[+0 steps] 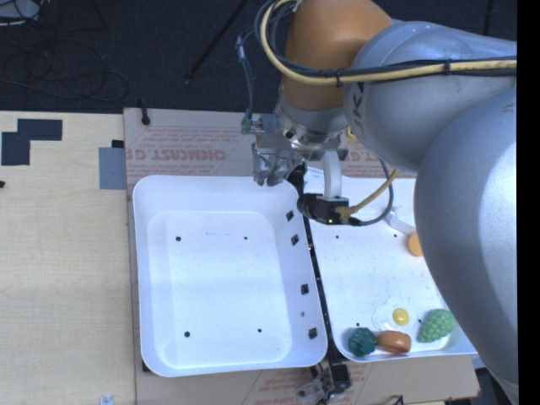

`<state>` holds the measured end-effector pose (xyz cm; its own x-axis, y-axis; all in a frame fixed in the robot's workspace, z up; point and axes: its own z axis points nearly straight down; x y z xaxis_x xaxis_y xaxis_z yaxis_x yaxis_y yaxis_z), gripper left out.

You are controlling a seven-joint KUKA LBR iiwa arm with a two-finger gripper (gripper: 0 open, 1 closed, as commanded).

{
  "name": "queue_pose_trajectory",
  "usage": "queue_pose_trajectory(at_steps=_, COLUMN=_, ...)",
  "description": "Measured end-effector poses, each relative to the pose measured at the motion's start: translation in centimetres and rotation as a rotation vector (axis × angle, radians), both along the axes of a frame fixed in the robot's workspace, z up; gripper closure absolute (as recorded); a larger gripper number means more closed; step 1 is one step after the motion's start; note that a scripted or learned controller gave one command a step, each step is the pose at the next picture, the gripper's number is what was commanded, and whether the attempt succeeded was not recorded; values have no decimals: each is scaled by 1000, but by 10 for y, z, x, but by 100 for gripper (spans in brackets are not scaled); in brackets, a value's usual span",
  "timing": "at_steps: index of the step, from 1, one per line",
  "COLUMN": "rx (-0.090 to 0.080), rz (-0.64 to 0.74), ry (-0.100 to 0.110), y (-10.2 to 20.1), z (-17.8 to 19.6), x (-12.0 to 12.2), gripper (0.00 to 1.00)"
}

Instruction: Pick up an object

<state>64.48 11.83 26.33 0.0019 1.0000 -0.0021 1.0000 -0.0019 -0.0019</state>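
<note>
Your grey arm (439, 108) reaches in from the right, orange band (325, 36) uppermost, the hand (274, 167) hanging down beneath the wrist (312, 125).

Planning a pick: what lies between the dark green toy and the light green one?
In the camera view, an orange toy lies between the dark green toy and the light green one.

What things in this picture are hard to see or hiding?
1. Orange thing: camera view, the grey arm covers part of it, so its kind is unclear.
2. Right bin: camera view, the arm hides its right side.
3. Dark green toy: camera view, too small to name.
</note>
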Motion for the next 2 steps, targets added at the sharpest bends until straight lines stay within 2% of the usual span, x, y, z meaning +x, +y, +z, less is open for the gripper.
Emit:
queue_pose_trajectory(at_steps=1, rx=1, rz=0, ry=0, y=-30, z=9, x=-1, gripper=100)
queue_pose_trajectory(at_steps=2, rx=1, rz=0, ry=-6, y=-61, z=73, x=0, gripper=100)
